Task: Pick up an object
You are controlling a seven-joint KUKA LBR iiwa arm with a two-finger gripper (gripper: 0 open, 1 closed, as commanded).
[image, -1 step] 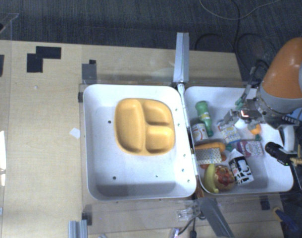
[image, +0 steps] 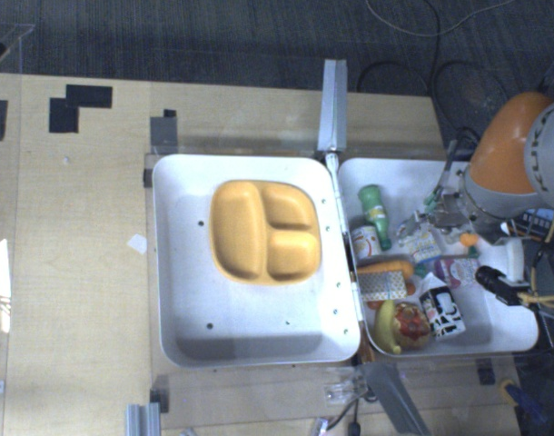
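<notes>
- you're looking down on a pale wooden table (image: 77,243) with two shallow white bins side by side; the left bin (image: 182,271) sits toward 9 o'clock, the right bin (image: 509,330) toward 3 o'clock.
- in the left bin you have a yellow divided tray (image: 263,230), lying flat near the bin's 12 o'clock half, with one long compartment and two smaller ones.
- the objects you could pick are all crowded in the right bin: a green bottle (image: 375,212) lies at its 11 o'clock corner, with a small can (image: 363,242) just beside it toward 7 o'clock.
- below those you see an orange-topped packet (image: 384,278), and at 6 o'clock a banana (image: 386,327) touching a red mesh-like bag of fruit (image: 410,323).
- a black-and-white carton (image: 445,312) lies just at 3 o'clock of that bag, tilted.
- the arm (image: 518,157) comes in from 3 o'clock, its orange band above the right bin's 1 o'clock corner.
- the claw (image: 436,214) is low over the clutter near the bin's middle, beside some clear wrappers; whether it's open or closed you can't tell from this view, and nothing is plainly seen in its grip.
- a metal divider post (image: 333,107) stands at 12 o'clock between the bins.
</notes>
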